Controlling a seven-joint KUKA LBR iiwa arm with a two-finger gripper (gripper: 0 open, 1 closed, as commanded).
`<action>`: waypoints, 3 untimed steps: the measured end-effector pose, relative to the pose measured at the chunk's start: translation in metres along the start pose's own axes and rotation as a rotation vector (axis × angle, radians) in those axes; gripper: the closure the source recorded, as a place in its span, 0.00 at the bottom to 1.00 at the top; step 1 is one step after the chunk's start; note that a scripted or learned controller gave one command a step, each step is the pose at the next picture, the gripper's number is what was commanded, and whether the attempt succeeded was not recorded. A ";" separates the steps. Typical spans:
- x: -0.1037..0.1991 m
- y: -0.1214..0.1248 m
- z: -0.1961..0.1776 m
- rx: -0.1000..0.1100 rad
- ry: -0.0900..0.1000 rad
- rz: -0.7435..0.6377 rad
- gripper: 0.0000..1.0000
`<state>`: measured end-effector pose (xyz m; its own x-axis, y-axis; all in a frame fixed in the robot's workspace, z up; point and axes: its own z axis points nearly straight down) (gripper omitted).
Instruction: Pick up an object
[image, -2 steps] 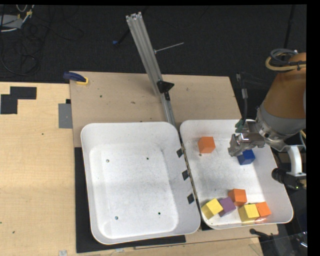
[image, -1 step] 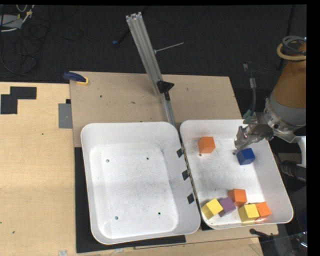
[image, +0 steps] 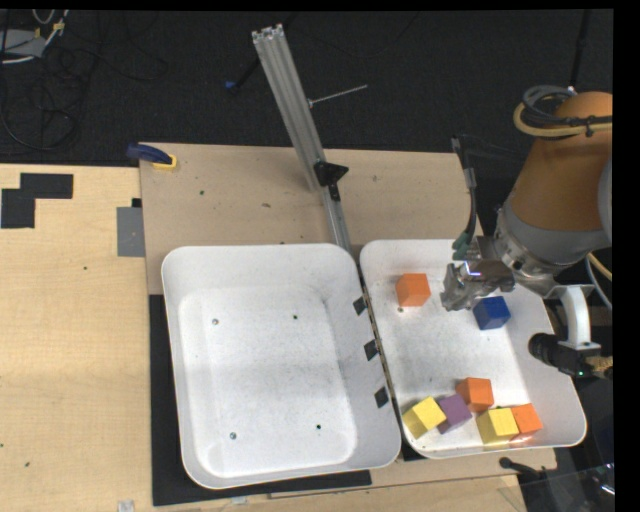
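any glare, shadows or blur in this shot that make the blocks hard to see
Camera view: lighting is even, with no strong glare on the right bin; the left bin has a soft grey shadow across its floor. The orange block and blue block are sharp and clear. The hand looks dark and slightly soft, so its detail is hard to read.

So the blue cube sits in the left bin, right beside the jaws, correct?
Not quite. The blue cube sits in the right bin, not the left one. It is indeed right beside the gripper, as the camera view shows.
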<state>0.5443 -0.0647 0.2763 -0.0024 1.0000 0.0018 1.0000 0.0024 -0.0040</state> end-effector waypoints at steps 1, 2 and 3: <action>0.047 -0.010 0.021 0.001 0.000 -0.001 1.00; 0.103 -0.025 0.038 0.002 0.001 -0.002 1.00; 0.153 -0.030 0.049 0.004 0.000 -0.001 1.00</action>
